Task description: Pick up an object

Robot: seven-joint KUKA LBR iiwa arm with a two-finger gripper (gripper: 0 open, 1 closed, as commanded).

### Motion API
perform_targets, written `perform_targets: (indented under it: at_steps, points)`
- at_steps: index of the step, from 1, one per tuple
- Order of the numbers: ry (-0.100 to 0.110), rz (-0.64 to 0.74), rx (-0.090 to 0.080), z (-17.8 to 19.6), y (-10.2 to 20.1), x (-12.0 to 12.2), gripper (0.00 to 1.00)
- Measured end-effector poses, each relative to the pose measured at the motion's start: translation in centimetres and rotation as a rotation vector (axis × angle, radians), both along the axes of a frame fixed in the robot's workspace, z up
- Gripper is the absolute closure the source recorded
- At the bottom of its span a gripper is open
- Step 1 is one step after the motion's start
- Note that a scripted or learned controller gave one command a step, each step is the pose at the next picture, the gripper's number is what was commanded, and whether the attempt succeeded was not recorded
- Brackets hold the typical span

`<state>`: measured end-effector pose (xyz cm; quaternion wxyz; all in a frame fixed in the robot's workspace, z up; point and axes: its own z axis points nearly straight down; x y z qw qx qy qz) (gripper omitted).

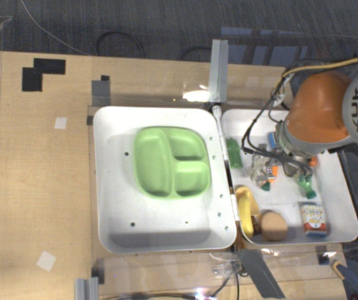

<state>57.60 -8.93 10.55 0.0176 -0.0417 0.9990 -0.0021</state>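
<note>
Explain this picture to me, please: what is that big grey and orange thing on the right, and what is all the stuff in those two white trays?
The grey and orange thing is a robot arm. It reaches in from the right side of the picture. A program steers it, and its job is to pick up an object. At its tip is a gripper, the part that grabs.

The picture comes from one camera fixed above the bench, looking down at a slant.

On the bench sit two shallow white bins. The left bin holds a green divided plate. The right bin holds small items: a banana, a brown round object, a small printed box, a green stick-like item near the left wall, and a small green piece.

The gripper hangs low over the right bin. I cannot tell from here whether it holds anything.
</note>
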Motion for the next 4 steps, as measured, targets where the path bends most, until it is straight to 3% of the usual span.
perform_targets:
  at_steps: [1,2,3,4]
  points:
    - [0.021,0.267,-0.005,6.7,-4.6,4.9,1.0]
    - [0.024,0.268,-0.004,6.6,-4.5,4.8,0.0]
    - [0.024,0.312,-0.005,-0.9,-5.2,0.5,0.0]
    - [0.018,0.36,-0.007,-1.5,-0.9,-2.9,0.0]
